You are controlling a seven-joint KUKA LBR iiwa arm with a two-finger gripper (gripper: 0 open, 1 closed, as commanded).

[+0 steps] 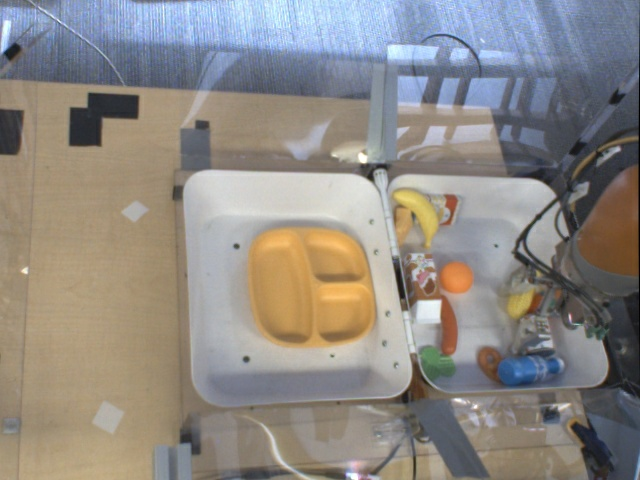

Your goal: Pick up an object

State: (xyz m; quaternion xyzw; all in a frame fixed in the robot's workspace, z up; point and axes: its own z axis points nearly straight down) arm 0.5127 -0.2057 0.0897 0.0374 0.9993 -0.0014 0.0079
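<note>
The bench (90,298) carries two white bins side by side. The left bin (215,368) holds a yellow divided tray (308,286) lying flat near its middle. The right bin (480,198) holds the loose things, and the orange ball (457,277) near its middle serves as a landmark.

Up and to the left of the ball lies a banana (418,213), with a small red-and-white packet (449,208) just beside it. Left of the ball sits a red patterned packet (422,274). Below it lie a white block (428,312) and a red sausage (449,328), close together. Further below is a green toy (436,363). Down and to the right of the ball are a small brown thing (489,359) and a blue bottle (530,370) lying on its side. A yellow thing (519,302) lies to the right of the ball.

The arm reaches in over the right part of this bin, its gripper (540,333) low, just above the blue bottle and beside the yellow thing. Cables and metal parts hide the tool's tips, so how it stands cannot be told, and nothing is seen held.
</note>
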